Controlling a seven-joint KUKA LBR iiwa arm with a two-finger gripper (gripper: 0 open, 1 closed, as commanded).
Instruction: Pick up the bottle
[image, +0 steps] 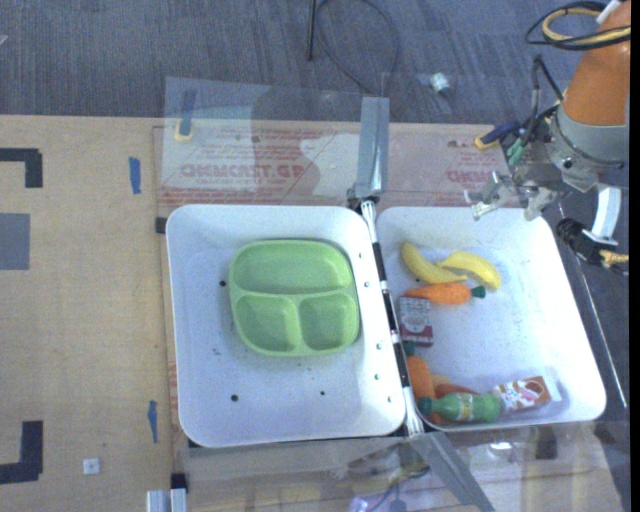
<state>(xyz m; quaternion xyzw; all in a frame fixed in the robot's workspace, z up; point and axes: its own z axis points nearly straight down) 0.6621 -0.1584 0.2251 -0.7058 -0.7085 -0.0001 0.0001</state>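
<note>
metal two-finger gripper (510, 197) hangs released above right white bin's (575, 300) far rim; green-capped plastic bottle (492, 402) lies at near wall.

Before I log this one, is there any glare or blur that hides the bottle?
Camera view: lighting even, shadows soft; the bottle is small and slightly soft at the right bin's near edge, but readable; clear sheeting by that edge shows faint glare; the gripper looks a bit blurred.
</note>
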